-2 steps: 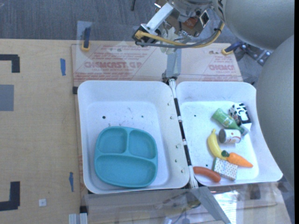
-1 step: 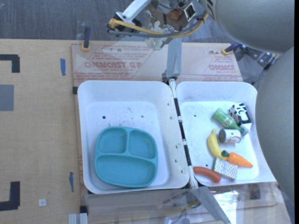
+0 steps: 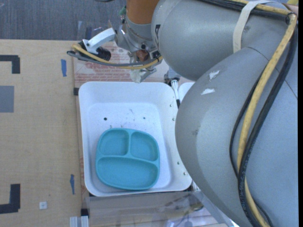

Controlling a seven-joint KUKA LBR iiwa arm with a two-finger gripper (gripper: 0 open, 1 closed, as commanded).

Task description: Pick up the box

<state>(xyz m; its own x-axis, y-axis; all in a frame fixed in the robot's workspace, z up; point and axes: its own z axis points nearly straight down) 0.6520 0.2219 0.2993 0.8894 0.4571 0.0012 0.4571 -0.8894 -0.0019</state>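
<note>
Pale plywood bench [image 3: 38,126] carries a shallow white bin [image 3: 90,126] on the left of the view, and a sliver of a second white bin [image 3: 185,87] peeks out just to its right, behind the arm. Inside the left bin, toward its near end, lies a teal divided plate [image 3: 128,159] with three compartments; the far half of the bin floor is bare apart from a few dark specks.

The large grey arm [image 3: 227,103] covers the right side, its orange band [image 3: 138,6] at the top. The gripper [image 3: 140,66] hangs above the far rim of the left bin, over a reddish printed sheet [image 3: 102,69] on the bench. Whether it is spread or closed I cannot tell; nothing visible is caught in it.

No box can be made out here. It is probably in the right bin under the arm, though that is only a guess.

To do this step well, the arm should likely pull up and back enough to reveal the right bin, locate the box, then descend squarely over it with the jaws aligned across its narrower sides, keeping clear of the bin walls and the plate.
</note>
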